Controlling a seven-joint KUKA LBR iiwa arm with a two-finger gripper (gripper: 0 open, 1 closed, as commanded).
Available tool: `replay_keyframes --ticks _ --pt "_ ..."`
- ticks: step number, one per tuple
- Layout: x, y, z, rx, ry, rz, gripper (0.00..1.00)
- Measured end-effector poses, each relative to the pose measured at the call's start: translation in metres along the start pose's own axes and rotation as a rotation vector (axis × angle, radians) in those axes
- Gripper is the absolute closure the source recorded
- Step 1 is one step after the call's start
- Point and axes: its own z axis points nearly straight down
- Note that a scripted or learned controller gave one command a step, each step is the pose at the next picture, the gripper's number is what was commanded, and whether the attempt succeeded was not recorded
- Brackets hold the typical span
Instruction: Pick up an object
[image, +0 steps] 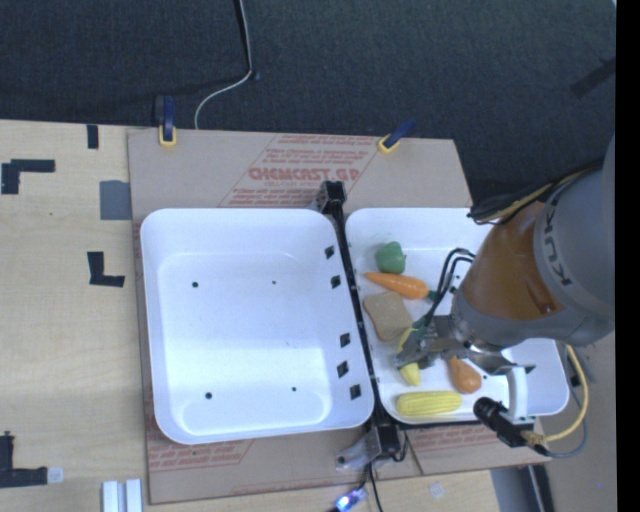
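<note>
Over the right bin (440, 225) the gripper (420, 348) hangs low, jaws parted with nothing between them, seemingly lining up a grasp. A small yellow piece (410, 375) lies just below the jaws, a tan bread slice (387, 315) touching beside, a corn cob (430, 404) near, and a carrot (396, 284) farther off.

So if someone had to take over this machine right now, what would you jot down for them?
Gripper: low in the right bin, over the tan piece and a small yellow piece; I can't tell if it has anything.
Things: all in the right bin: green piece, carrot, corn, orange piece.
Done: nothing visibly lifted.
Left: grasp one object and raise it.
</note>
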Motion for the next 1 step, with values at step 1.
replay_keyframes --ticks 1 --pt "0.0998 0.0021 -0.0793 -0.012 0.001 -0.011 1.0"
